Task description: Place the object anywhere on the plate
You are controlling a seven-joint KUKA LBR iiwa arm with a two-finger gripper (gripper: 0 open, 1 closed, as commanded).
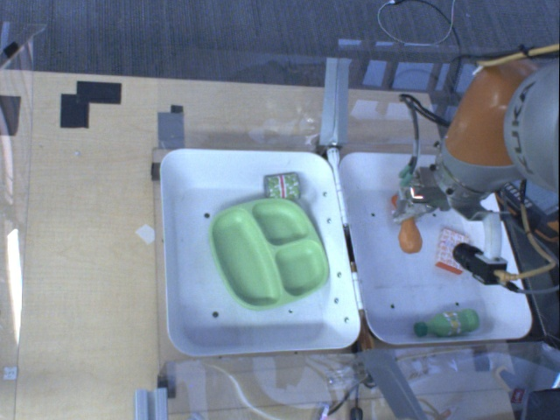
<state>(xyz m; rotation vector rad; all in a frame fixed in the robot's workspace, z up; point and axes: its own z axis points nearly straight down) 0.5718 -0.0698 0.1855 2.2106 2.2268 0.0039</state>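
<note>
While the arm (pixel 503 121) reaches in from the right over the desk (pixel 87 234), the tool (pixel 418 196) hangs above the right bin (pixel 385 313) — can't tell if it's apart or together. Left bin (pixel 184 322) sits well to the tool's left, holding the green three-compartment plate (pixel 269 252), with a small green-and-white packet (pixel 282 185) touching the plate's far rim. Green bottle (pixel 447 323) lies on its side nearer the camera than the tool. Red-and-white card (pixel 451 249) just right of it. Orange object (pixel 409 234) lies directly below the tool — on the bin floor, not gripped.
</note>
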